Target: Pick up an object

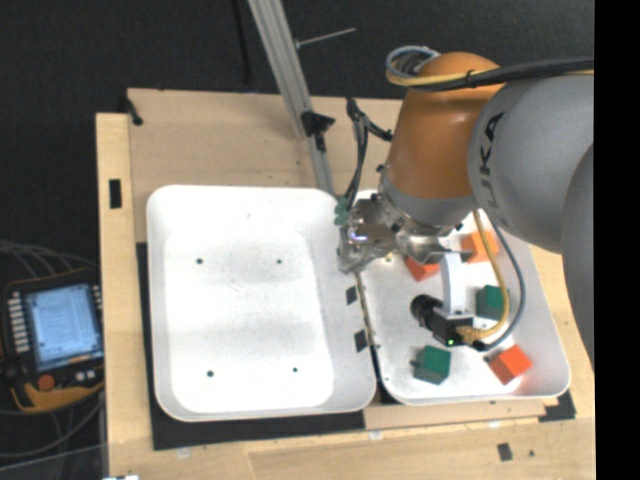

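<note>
The gripper (362, 246) seems to hang over the right bin (548, 386), near a green block (432, 365). Its grip cannot be told.

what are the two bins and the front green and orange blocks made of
The left bin and right bin: probably moulded plastic, matte white, judging by rounded corners and smooth shallow walls. The front green block: even colour, dull finish; perhaps foam, plastic or painted wood, cannot tell. The front orange block: same flat, shineless look, equally open.
</note>
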Robot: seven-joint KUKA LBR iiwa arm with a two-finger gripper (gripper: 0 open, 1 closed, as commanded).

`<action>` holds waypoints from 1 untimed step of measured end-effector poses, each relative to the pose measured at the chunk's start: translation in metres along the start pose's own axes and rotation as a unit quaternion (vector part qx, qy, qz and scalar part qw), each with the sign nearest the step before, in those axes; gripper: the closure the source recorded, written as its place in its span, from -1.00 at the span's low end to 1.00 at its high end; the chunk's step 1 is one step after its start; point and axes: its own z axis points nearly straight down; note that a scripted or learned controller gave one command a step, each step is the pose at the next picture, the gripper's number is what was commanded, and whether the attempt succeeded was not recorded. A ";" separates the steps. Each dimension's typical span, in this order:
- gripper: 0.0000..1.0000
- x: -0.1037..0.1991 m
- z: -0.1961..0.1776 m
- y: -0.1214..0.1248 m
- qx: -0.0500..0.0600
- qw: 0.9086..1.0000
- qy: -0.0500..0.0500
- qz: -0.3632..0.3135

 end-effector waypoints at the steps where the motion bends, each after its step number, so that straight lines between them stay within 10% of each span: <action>1: 1.00 0.046 0.007 -0.025 0.000 1.000 -0.001 0.001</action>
